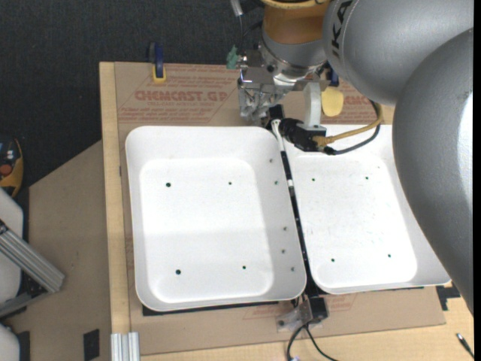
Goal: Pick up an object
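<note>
My gripper (276,100) hangs below the orange wrist band at the back of the bench, over the back rims where the two bins meet. A small pale yellow rounded thing (331,101) shows just right of the gripper, above the right bin's back rim. I cannot tell whether the gripper touches it. The left bin (143,201) and the right bin (406,269) show white floors with small dark dots. The arm's grey bulk covers the right bin's right side.
A blue and yellow clamp (157,62) sits on the brown board's back left edge. A black cable and fitting (304,135) hang from the wrist over the right bin's back corner. A connector with wires (308,314) lies at the front between the bins.
</note>
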Robot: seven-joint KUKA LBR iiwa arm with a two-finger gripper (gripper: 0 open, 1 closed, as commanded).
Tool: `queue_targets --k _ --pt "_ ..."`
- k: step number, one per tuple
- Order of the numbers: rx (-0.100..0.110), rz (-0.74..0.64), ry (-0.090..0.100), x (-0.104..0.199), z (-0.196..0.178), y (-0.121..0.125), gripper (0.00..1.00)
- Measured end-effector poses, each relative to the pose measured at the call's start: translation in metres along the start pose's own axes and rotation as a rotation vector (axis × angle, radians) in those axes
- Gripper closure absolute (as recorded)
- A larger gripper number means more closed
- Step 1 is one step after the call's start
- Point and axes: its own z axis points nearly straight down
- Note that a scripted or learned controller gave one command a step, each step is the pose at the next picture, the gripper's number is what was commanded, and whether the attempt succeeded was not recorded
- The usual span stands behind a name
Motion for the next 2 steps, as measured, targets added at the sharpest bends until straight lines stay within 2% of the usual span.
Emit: queue_targets --k 1,2 --pt "-0.006 -0.006 0.003 -0.04 -0.041 -0.001 1.0" --pt "0.001 -0.007 0.003 -0.064 -0.054 -0.017 1.0"
